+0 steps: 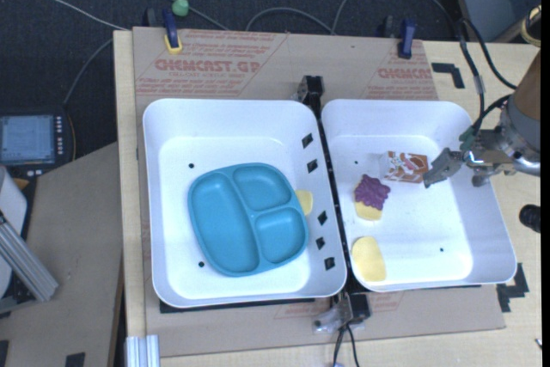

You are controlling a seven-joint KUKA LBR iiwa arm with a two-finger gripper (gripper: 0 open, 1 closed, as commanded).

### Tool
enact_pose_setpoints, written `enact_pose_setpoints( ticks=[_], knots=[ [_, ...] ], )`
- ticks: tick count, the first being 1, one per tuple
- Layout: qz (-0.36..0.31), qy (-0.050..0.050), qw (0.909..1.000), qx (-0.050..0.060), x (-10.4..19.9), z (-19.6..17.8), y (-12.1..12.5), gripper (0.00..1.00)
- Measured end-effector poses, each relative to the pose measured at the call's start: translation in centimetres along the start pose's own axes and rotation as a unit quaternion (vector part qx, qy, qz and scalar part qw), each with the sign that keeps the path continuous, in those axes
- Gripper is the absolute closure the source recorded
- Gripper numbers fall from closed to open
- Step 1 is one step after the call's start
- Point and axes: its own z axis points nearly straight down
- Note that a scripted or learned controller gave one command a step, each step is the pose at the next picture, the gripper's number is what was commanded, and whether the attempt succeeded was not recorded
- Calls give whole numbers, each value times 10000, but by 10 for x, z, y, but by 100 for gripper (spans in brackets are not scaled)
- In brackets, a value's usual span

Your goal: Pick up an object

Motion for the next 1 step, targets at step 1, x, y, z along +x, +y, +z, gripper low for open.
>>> enact_pose_setpoints(
  ticks=[1],
  knots=[
    [10,7,10000,32,-8,58,-4,0]
  ],
)
